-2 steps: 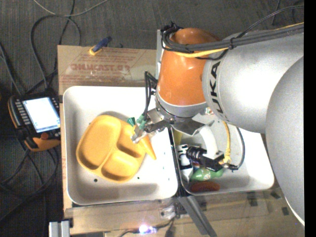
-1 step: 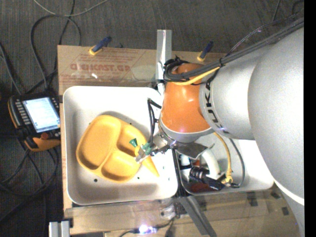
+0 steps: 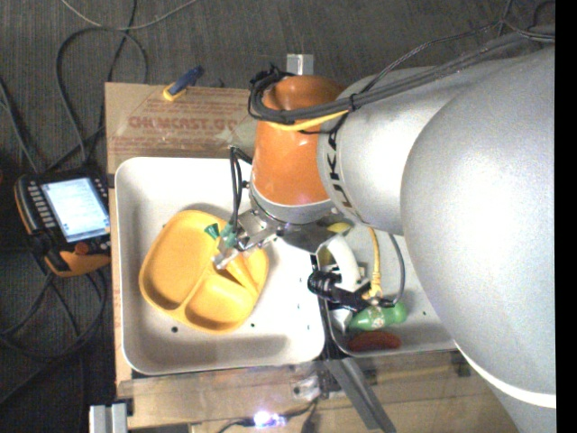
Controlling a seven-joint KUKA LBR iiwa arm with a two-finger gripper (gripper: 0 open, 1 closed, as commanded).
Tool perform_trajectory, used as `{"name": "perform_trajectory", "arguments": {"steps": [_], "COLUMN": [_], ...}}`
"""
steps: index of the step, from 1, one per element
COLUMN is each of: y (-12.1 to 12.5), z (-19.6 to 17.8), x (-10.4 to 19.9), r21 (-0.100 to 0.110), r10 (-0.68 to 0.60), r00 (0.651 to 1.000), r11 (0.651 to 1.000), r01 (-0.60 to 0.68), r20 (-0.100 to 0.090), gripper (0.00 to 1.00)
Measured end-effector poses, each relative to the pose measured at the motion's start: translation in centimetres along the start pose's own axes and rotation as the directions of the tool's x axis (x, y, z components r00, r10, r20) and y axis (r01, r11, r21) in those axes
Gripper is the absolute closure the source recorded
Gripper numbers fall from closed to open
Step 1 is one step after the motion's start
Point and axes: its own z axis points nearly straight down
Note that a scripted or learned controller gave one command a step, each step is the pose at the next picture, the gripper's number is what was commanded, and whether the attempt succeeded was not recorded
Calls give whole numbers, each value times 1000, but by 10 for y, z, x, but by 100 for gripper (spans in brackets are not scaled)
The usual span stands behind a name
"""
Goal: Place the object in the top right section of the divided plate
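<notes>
Fingers (image 3: 225, 246) over yellow divided plate (image 3: 180, 273), grasp unclear.

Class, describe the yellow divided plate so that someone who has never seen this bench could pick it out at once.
Find the left shallow white bin, the one beside the handheld screen device lying on the floor. Inside it, under the two-finger gripper, lies the yellow divided plastic plate. It is the one yellow item in that bin, rounded, with raised ridges splitting it into sections.
</notes>
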Motion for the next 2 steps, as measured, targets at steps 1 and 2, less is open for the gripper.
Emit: {"name": "perform_trajectory", "arguments": {"steps": [1, 2], "y": [-16, -15], "z": [-57, -64], "x": [-35, -35], "r21": [-1, 4], "r10": [-101, -101], "r00": [995, 995], "r11": [995, 995], "r01": [101, 101], "r20": [2, 3], "gripper": [100, 100]}}
